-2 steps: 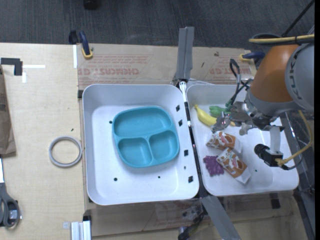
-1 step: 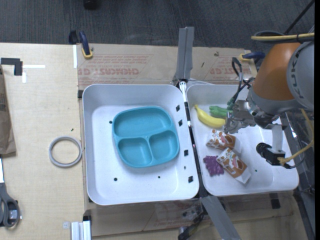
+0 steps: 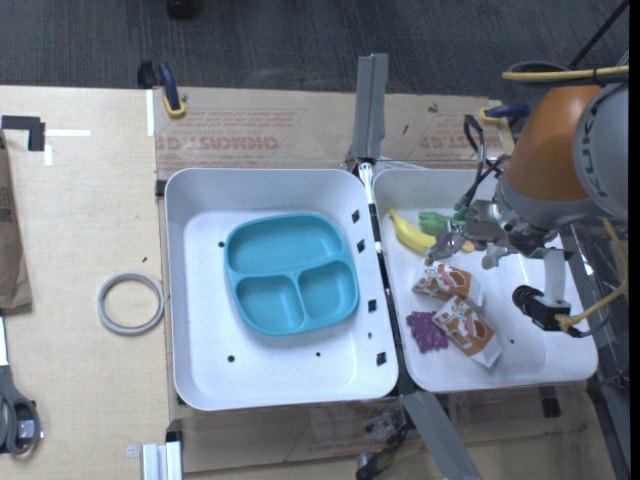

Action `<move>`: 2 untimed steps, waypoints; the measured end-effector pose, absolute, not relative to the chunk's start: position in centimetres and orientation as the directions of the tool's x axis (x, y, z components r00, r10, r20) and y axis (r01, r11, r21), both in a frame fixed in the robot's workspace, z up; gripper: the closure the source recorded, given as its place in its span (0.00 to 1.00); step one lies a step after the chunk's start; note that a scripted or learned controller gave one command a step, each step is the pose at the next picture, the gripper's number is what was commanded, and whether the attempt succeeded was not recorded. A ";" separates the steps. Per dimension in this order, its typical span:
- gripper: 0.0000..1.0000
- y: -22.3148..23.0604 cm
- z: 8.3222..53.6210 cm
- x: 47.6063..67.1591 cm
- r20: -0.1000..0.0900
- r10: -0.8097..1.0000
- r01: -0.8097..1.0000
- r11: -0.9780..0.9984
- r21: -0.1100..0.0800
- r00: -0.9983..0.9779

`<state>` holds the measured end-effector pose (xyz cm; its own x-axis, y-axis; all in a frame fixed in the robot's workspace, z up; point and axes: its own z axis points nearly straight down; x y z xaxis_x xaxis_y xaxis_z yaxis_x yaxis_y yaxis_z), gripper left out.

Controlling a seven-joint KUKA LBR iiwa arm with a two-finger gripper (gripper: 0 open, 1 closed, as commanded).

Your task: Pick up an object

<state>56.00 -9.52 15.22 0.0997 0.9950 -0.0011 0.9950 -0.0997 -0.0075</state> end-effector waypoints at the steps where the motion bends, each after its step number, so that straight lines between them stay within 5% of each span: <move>1: 0.00 -11.4 10.7 53.5 -0.007 0.990 0.989 0.142 0.030 -0.142; 2: 1.00 -11.7 11.7 53.6 -0.013 0.991 0.990 0.137 0.035 -0.136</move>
